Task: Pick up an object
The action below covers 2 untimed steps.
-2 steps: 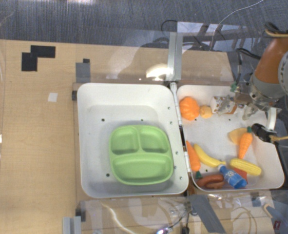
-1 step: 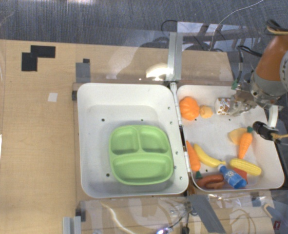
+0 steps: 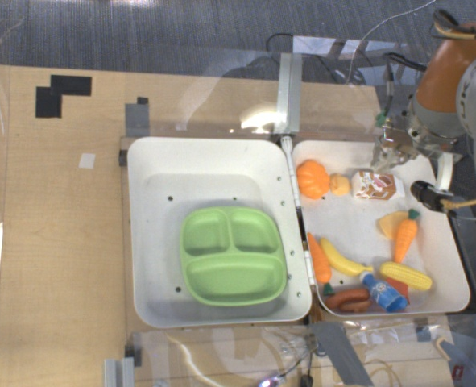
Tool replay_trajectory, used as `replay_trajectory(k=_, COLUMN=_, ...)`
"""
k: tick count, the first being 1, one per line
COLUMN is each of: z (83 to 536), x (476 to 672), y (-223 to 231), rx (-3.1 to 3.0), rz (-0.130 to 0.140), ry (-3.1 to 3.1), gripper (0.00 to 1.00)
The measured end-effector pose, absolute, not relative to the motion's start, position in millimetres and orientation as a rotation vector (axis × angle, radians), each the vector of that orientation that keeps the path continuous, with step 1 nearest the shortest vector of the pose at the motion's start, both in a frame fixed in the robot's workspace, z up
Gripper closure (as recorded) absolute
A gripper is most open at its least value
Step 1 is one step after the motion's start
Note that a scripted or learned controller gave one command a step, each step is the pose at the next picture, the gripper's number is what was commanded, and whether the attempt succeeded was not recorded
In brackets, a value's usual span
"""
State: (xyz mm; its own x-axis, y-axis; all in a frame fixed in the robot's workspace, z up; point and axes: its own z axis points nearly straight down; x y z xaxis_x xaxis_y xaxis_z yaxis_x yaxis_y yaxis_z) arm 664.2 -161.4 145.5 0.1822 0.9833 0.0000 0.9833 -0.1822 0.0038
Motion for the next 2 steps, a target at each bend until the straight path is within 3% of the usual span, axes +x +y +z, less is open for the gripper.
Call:
replay_trajectory(k=1, z=145, x=664.1, y=-162, rx=2.413, rz=0.003, ry=2.007, gripper=0.0)
replay_trajectory(k=2, z=116, x=644.2, y=-184, rx=2.217, rz=0.02, ry=2.197, gripper=0.0)
